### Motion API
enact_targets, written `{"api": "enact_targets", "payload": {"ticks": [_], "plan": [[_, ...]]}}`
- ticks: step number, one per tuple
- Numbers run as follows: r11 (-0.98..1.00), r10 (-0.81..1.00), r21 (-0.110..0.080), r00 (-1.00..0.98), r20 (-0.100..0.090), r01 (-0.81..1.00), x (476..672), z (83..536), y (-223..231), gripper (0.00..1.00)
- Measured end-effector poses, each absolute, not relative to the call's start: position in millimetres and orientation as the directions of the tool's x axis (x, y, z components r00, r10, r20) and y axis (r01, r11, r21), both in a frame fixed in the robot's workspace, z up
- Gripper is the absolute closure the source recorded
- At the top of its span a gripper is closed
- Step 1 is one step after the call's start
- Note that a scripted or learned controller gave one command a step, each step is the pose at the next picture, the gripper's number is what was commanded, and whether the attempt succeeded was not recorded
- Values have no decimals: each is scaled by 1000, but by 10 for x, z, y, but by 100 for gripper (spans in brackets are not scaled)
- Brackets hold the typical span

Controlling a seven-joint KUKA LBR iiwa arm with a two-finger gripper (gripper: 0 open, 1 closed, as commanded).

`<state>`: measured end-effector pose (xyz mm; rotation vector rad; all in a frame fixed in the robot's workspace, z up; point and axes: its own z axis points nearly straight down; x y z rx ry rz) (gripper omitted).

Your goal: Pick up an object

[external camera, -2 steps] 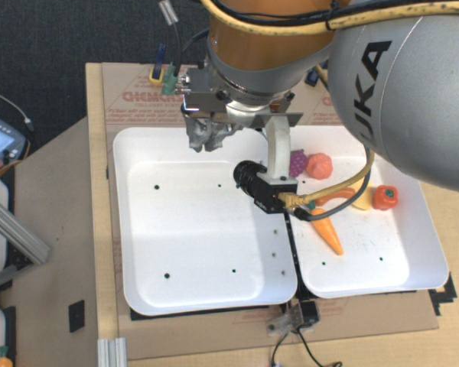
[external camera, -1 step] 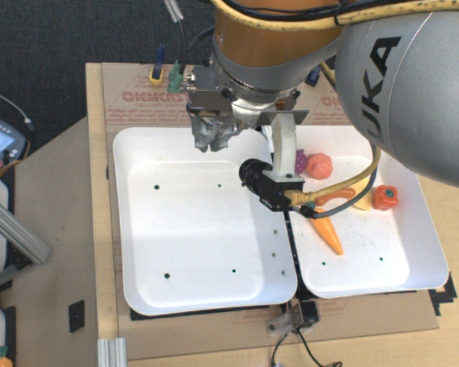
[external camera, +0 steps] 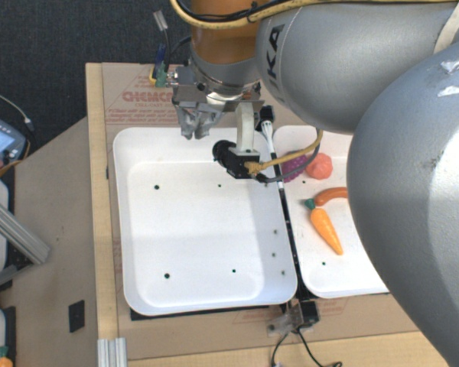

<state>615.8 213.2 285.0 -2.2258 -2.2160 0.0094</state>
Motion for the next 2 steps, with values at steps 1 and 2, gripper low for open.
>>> {"api": "enact_targets", "payload": {"ticks": [1,2], "plan": [[1,1000,3,-1,0,1000,6546,2568,2249,100],[1,1000,6,-1,1,1000,6536,2699,2252,100]]}}
